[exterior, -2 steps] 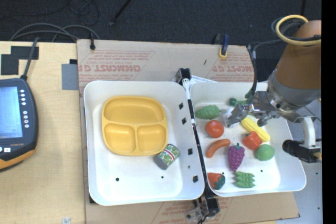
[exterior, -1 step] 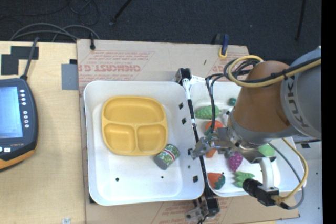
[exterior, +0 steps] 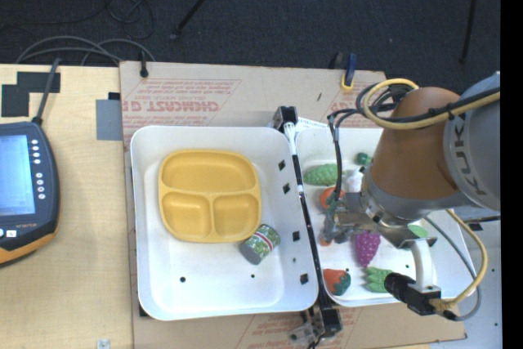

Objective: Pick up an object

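Gripper sits low in the right white bin, right of frame centre, and you cannot tell how it is set, since the orange-banded wrist hides it from above.

Reading left to right: the black handheld pendant lies at the left edge of the counter. The left white bin holds a yellow three-compartment plastic tray with a small green-labelled tin can on its side, touching the tray's lower right corner.

In the right bin the toys crowd together: a green knobbly gourd, a red-and-green strawberry-like piece, a purple bunch of grapes and a green leafy piece.

Your likely target is whatever lies under the gripper, beside the grapes. Watch for a closure on two toys at once, or on the divider wall just to its left. Rounded plastic may also squirt out sideways.
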